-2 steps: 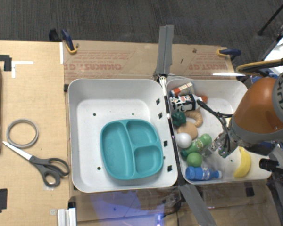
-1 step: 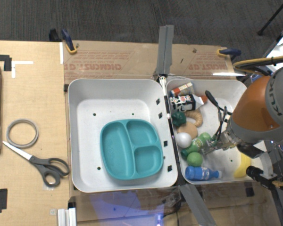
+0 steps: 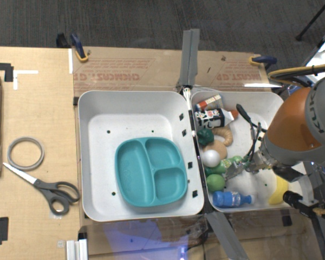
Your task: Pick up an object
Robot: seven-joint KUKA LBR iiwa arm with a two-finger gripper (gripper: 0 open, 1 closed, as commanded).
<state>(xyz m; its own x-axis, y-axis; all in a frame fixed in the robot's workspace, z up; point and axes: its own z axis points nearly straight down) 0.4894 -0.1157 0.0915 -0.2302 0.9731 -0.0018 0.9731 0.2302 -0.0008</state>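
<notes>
The grey arm comes in from the right, its orange band (image 3: 297, 122) bulking over the right edge of the right bin (image 3: 271, 98), and the wrist slants down and to the left so that the gripper (image 3: 234, 170) sits low inside that bin, near its middle. The view does not let one tell how its jaws are set, and nothing can be made out held there. The gripper's tip is just beside a small green object (image 3: 231, 161) and close to the green ball (image 3: 215, 182), which lies slightly nearer and to the left. A white ball (image 3: 210, 157) rests just left of the tip against the bin's left wall, with a tan rounded item (image 3: 222, 136) and a dark green piece (image 3: 206, 136) farther back. At the far end of this bin lie a black-and-white carton (image 3: 212, 116) and a white tube with a red cap (image 3: 208, 101). At the near wall lies a blue bottle (image 3: 231, 199) on its side, and a yellow object (image 3: 278, 191) sits near the right, partly under the arm. The crowd of objects hems the gripper in on its left and near sides. The left bin (image 3: 97, 123) holds a teal divided tray (image 3: 151, 170). On the bench left of the bins lie a roll of tape (image 3: 25, 153) and grey-handled scissors (image 3: 46, 189).
</notes>
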